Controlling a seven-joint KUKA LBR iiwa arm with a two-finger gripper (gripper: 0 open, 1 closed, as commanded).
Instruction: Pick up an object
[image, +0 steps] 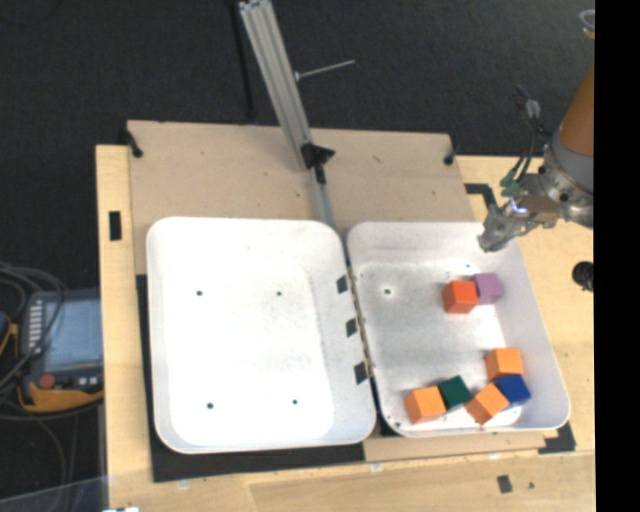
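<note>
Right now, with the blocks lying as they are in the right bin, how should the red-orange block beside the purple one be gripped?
Probably from straight above, closing on the red-orange block across its near and far faces. The purple block sits against its right side, which blocks a left-right pinch, while bare floor of the right bin lies in front of and behind it. The end effector hangs above the bin's far right corner.

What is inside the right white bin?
The right bin holds seven blocks: a red-orange block touching a purple block, and near the front edge three orange blocks, a green block and a blue block. Nothing seems hidden under them.
</note>
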